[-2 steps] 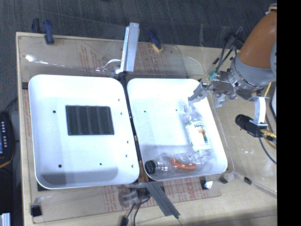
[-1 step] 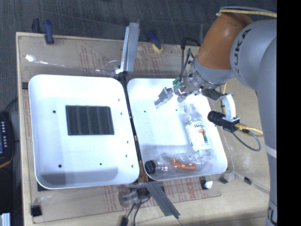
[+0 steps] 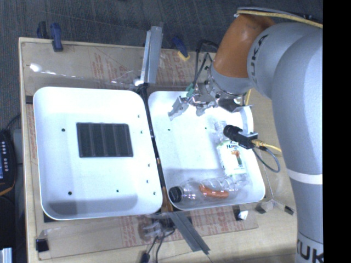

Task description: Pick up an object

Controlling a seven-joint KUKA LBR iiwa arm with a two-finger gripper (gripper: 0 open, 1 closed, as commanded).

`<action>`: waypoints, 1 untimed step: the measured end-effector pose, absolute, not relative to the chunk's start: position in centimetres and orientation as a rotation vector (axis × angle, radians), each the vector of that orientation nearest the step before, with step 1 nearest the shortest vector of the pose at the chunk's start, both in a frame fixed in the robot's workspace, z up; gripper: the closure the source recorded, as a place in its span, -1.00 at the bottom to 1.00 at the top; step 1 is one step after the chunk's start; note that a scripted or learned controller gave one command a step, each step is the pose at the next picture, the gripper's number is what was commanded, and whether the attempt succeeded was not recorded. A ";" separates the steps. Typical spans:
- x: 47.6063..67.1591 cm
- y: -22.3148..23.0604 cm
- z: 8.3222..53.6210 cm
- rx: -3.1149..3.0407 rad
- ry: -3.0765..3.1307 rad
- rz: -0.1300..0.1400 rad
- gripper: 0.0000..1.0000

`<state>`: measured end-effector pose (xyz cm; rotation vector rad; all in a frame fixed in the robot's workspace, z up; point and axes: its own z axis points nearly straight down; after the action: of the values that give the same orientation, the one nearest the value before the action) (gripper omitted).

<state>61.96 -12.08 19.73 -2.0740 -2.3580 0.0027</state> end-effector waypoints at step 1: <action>60.3 -16.5 21.1 -2.388 -2.041 0.003 -1.00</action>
<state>60.27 -16.47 21.09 -2.3875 -2.0410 0.0034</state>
